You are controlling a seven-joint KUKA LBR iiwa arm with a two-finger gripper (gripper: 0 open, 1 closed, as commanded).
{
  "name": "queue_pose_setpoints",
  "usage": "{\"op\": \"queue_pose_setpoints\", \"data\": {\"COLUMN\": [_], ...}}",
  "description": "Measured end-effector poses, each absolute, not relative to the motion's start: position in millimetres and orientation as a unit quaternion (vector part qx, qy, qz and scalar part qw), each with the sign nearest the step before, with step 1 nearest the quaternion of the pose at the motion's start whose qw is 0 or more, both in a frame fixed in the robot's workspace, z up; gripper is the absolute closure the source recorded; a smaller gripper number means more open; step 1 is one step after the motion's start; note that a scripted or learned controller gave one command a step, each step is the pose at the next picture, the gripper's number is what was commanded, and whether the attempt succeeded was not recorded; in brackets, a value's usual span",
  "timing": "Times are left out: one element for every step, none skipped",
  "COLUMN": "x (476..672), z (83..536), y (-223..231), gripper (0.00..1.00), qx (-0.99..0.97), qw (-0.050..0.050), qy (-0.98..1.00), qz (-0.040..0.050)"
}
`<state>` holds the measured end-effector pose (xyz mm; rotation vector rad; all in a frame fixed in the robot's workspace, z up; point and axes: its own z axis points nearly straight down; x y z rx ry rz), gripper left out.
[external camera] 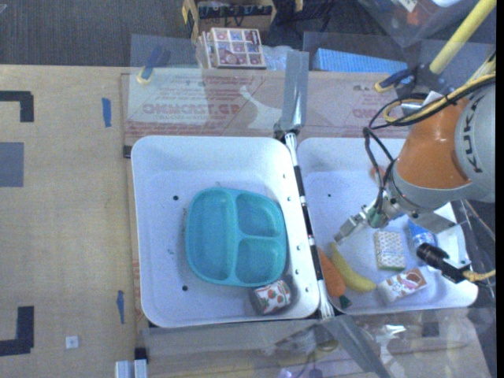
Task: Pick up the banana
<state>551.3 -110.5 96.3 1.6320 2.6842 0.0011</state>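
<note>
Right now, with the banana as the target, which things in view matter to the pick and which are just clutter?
Belongs to the job:
banana, in the right bin
gripper, above the right bin near the banana

Just lying about:
carrot beside the banana
teal divided plate in the left bin
small can
green-patterned packet
small carton

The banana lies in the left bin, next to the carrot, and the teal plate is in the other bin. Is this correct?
Not quite. The camera view shows the banana in the right bin, beside the carrot. The teal plate sits in the left bin.
</note>
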Motion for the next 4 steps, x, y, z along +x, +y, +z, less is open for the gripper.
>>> {"op": "queue_pose_setpoints", "data": {"x": [573.1,617.2,557.6,486.0], "z": [88,148,195,185], "y": [-111,-137,-77,-73], "gripper": [0.00,0.00,0.00,0.00], "qx": [0.487,0.449,0.430,0.352], "qw": [0.003,0.003,0.002,0.000], "qy": [0.873,0.894,0.903,0.936], "qz": [0.0013,0.0006,0.0006,0.0003]}}
